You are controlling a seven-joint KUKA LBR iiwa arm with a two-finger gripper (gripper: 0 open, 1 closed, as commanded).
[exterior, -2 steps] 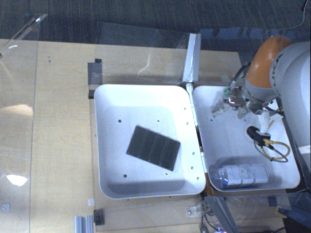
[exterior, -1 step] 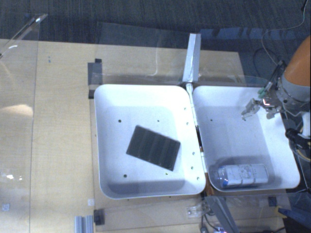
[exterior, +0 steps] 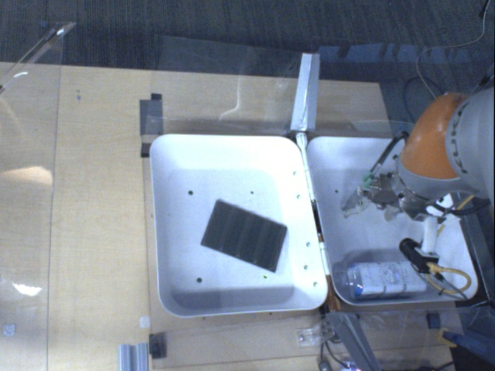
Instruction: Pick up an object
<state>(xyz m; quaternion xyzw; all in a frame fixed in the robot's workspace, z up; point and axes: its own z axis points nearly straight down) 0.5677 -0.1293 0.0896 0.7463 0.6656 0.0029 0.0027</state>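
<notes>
Bottle (exterior: 384,280) on its side, right bin (exterior: 340,161) near edge | dark ridged pad (exterior: 244,235) in left bin (exterior: 166,230) | gripper (exterior: 370,193) above right bin, we can't tell finger state

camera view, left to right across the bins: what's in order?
Left bin's outer wall → dark ribbed rectangular pad lying flat in the left bin → divider where the two bins meet → clear plastic-wrapped packet at the near edge of the right bin.
</notes>
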